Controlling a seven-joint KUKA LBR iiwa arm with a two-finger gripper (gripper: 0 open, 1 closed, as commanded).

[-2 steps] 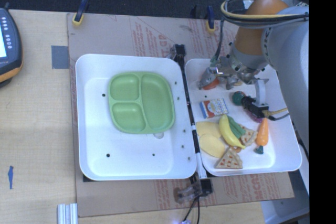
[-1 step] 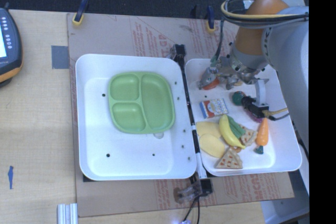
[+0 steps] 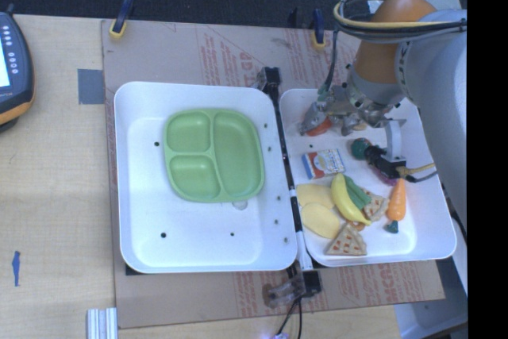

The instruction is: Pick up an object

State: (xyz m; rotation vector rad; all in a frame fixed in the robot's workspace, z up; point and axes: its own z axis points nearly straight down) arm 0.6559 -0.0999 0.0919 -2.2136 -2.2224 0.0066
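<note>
My gripper (image 3: 340, 113) hangs low over the far end of the right bin (image 3: 432, 250). A small red item (image 3: 315, 126) lies just at its left side, touching or nearly touching it; the view does not settle whether it is held. Nearer the front lie a small red-and-white carton (image 3: 323, 163), a banana (image 3: 348, 199), pale yellow slices (image 3: 317, 212), a waffle wedge (image 3: 346, 241) and a carrot (image 3: 396, 201). A dark green piece (image 3: 361, 145) sits right of the carton.
The left bin (image 3: 143, 242) holds a green divided plate (image 3: 214, 155). The ridge where the two bins meet (image 3: 284, 171) runs close to the left of the gripper. A handheld controller (image 3: 12, 67) rests at the bench's far left.
</note>
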